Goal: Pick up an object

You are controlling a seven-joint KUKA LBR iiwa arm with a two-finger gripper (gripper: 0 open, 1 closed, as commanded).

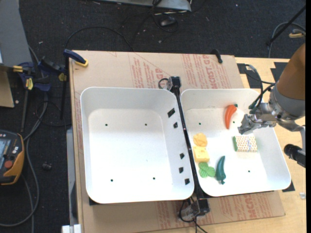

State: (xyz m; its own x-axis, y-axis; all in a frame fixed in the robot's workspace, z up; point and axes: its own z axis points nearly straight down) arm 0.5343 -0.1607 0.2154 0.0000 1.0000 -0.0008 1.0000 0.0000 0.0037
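Here the arm (291,81) comes in from the right side and its gripper (247,124) hangs over the right bin (277,178), near the far right part of it. I cannot tell how the gripper stands, because it is small and dark against the white floor. Nothing is seen held in it.

All the objects lie in the right bin. An orange carrot (230,115) lies just to the left of the gripper, close to it, and points toward the far wall. A small patterned block (246,143) lies just below the gripper in the view, near it, but I cannot tell if they touch. Near the divider there is a yellow-orange piece (200,140), and a yellow block (201,155) is directly under it, touching or almost touching. Lower, a green leafy toy (206,170) lies beside a dark teal pepper-shaped toy (221,169); these two are just beside each other.

The left bin (97,101) stands beside the right one on a brown cardboard sheet (146,67).
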